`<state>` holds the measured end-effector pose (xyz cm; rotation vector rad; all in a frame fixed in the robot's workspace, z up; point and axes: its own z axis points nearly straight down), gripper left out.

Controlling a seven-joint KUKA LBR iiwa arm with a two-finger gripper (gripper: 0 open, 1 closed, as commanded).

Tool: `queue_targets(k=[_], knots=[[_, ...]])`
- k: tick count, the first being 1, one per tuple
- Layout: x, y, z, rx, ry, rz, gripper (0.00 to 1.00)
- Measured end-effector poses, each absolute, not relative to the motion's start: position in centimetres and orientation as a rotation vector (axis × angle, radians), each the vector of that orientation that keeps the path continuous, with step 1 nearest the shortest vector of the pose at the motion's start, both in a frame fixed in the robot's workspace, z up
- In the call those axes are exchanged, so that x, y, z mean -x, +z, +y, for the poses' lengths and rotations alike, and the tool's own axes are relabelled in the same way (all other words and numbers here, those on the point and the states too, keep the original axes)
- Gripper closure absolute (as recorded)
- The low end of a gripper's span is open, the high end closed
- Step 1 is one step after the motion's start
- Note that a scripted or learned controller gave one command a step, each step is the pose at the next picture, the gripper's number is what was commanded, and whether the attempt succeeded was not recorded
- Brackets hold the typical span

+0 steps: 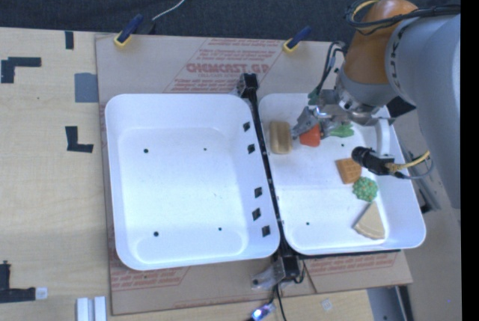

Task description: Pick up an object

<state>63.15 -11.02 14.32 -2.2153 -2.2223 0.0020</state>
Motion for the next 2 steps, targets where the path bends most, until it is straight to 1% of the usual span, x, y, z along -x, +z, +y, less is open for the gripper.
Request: queue_targets(k=[2], knots=[[-63.13, 16.12, -10.80, 2.210, 0.001, -2.222, 1.00]])
